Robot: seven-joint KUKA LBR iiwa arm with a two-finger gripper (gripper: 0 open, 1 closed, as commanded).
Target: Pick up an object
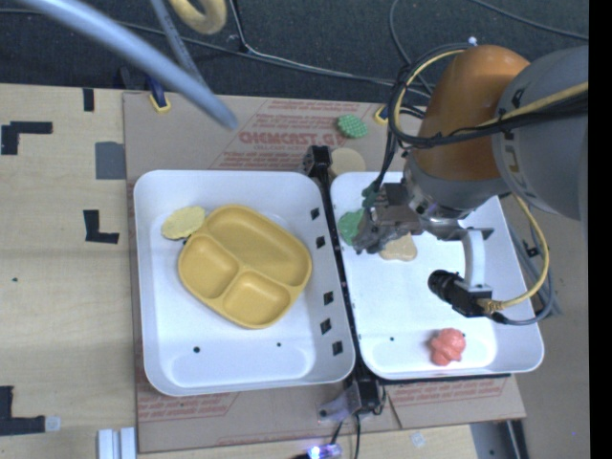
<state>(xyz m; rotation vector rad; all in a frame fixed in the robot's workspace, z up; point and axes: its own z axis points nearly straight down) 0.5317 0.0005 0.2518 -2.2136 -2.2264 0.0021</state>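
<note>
My gripper [376,229] hangs low over the left part of the right bin [507,352], under the grey arm with the orange band. A small green object [350,224] lies right at the gripper's left side, partly covered by it. A flat tan object [401,250] pokes out from under the gripper's lower right. I cannot tell whether either one is touched. A pink lumpy object [446,345] rests near the right bin's front edge, well apart from the gripper.
The left bin [163,352] holds a yellow divided plate [245,264] with a pale yellow flat piece [182,222] by its upper left corner. A green round piece [351,125] lies on the cardboard behind the bins. A black divider [335,285] runs between the bins.
</note>
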